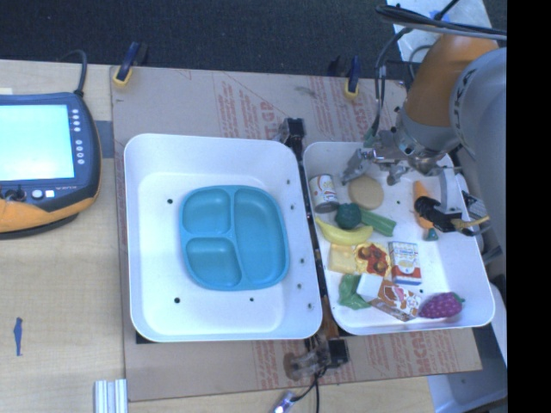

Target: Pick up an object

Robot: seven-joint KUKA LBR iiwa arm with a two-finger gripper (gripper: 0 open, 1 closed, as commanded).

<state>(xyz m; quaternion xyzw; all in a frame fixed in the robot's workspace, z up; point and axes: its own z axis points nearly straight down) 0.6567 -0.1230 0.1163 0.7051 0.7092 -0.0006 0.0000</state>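
Fingers [375, 163] above tan disc [367, 194] (close) — apart.

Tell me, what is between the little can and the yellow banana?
In the camera view, bare white bin floor separates the can from the banana; broccoli sits just beside that gap.

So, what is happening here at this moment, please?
A grey and orange robot arm reaches into the right bin, which holds a pile of toy food. Its gripper sits just above a round tan piece, beside a small can. Nothing appears lifted yet. The left bin holds a blue divided plate.
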